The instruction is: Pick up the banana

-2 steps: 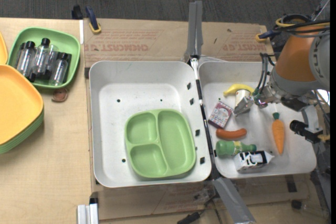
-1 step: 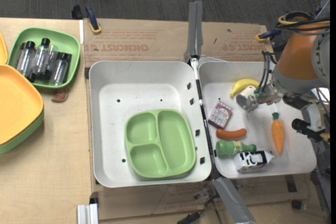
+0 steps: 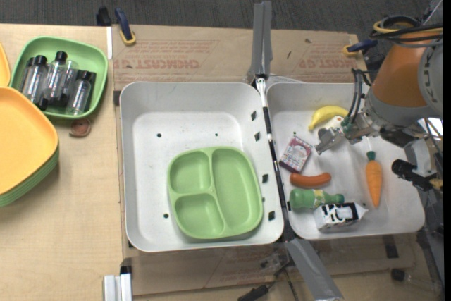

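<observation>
two white bins, gripper (image 3: 332, 137) over the right one beside the banana (image 3: 327, 115)

the left bin (image 3: 141, 151) holds a green three-compartment tray (image 3: 213, 191). the right bin (image 3: 394, 222) holds the banana near its back wall, a pink packet (image 3: 297, 154), a sausage (image 3: 310, 179), a green bottle (image 3: 315, 199), a black-and-white carton (image 3: 340, 215) and a carrot (image 3: 373, 181). i cannot tell how the jaws stand. a green dish (image 3: 95, 60) off left holds small bottles (image 3: 56, 81). the cardboard's (image 3: 183, 60) print is reversed, unreadable.
</observation>
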You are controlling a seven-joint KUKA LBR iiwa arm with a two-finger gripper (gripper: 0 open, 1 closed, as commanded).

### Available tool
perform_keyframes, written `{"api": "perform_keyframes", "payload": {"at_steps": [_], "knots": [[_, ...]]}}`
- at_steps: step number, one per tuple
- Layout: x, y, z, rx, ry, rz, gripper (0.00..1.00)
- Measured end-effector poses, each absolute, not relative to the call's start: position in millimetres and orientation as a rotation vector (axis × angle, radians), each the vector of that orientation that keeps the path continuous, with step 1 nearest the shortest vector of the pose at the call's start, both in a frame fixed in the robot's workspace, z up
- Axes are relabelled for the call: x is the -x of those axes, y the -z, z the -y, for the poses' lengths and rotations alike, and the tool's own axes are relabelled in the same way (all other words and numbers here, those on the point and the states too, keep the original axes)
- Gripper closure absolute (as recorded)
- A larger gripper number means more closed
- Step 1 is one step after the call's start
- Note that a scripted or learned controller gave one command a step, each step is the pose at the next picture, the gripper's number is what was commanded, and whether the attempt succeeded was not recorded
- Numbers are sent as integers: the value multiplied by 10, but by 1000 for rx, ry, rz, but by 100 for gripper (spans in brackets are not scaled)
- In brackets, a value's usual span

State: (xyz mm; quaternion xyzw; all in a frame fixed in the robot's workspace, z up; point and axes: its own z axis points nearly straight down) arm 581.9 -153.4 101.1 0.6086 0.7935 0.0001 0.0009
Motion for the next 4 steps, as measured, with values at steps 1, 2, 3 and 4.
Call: {"api": "perform_keyframes", "payload": {"at_steps": [1, 2, 3, 4], "knots": [[-6334, -917, 2019, -2329, 3, -2108, 0], [-6517, -894, 1666, -2331, 22, -2125, 0], [-6536, -988, 1657, -2321, 15, -2124, 100], [-5981, -915, 1870, -2463, 4, -1951, 100]]}}
